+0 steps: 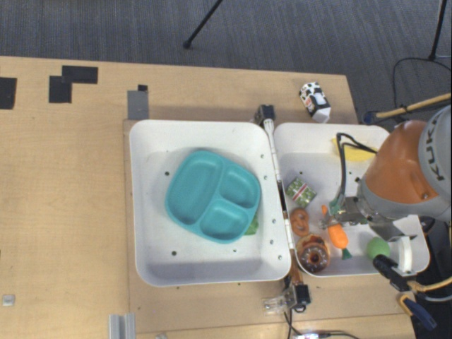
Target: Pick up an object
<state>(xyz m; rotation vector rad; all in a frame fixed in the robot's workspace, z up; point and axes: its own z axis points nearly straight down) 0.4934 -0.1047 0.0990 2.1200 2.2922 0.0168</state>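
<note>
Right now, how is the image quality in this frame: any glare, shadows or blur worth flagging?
Camera view: lighting is even and soft; the left bin is bright white but keeps its edges; the teal tray casts only a faint shadow; small items near the arm, like the orange piece, look slightly soft.

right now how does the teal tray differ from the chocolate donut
The teal tray lies in the left bin; the chocolate donut lies in the right bin. The tray is far bigger, flat and split into compartments; the donut is a small brown ring. The tray nearly has its bin to itself; the donut is crowded by other items. Both lie flat.
</note>
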